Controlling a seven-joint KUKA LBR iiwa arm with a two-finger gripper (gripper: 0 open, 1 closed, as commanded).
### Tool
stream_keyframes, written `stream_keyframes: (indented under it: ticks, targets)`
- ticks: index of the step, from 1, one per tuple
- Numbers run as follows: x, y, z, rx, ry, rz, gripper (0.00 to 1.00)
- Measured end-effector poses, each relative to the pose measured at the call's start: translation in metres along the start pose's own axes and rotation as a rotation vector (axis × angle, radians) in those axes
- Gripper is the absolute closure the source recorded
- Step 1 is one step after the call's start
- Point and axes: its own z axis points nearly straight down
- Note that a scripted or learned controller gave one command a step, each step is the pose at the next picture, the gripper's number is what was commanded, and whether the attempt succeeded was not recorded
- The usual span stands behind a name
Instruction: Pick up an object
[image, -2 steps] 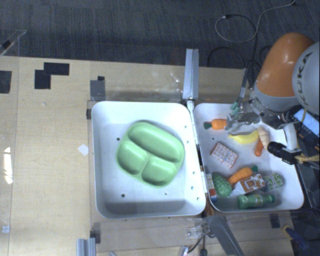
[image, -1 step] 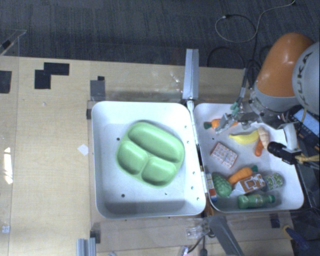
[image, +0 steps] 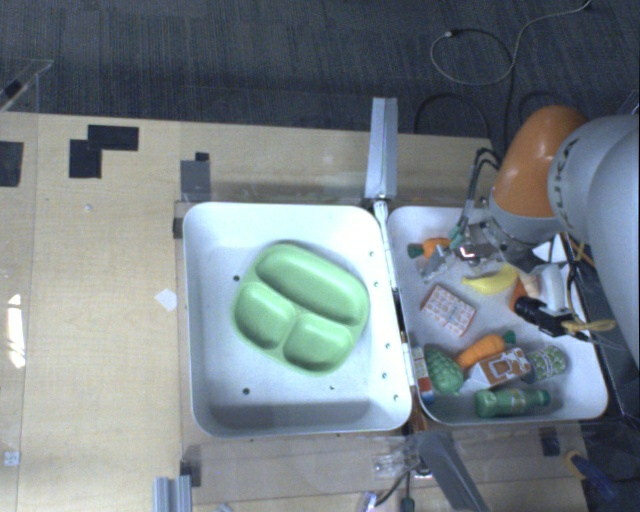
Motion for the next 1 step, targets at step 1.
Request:
stream_keyframes:
  ticks: [1]
  targets:
    - [0.0011, 0.003, -0.013, -0.007, -0.002, -0.006, 1.0]
